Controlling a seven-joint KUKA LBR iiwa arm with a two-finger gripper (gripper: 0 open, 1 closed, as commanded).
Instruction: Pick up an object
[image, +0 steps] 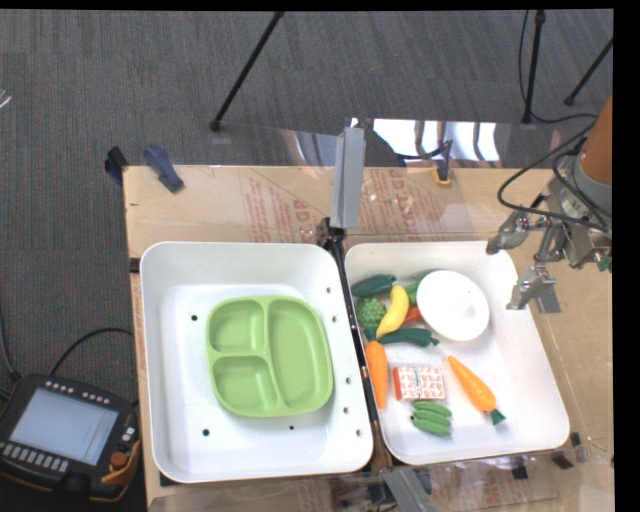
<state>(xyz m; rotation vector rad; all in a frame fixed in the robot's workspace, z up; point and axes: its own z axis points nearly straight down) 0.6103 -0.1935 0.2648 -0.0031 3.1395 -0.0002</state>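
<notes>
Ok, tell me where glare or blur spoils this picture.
Camera view: strong window glare on the clear panel behind the bins; the white plate is nearly washed out against the right bin; the end effector looks slightly soft; the green tray and toy carrots are sharp, evenly lit, with faint shadows.

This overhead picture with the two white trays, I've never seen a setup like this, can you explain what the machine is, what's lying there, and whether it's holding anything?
One camera looks down at a slant on a bench. The machine at the right edge is a robot arm; its gripper hangs over the right bin's upper right corner, with nothing between its fingers. The left bin holds a green divided plate. The right bin holds toy food: a white plate, a banana, broccoli, two carrots, a small red-and-white box and green pea pods. Bottom left on the floor is the arm's handheld control pad.
</notes>
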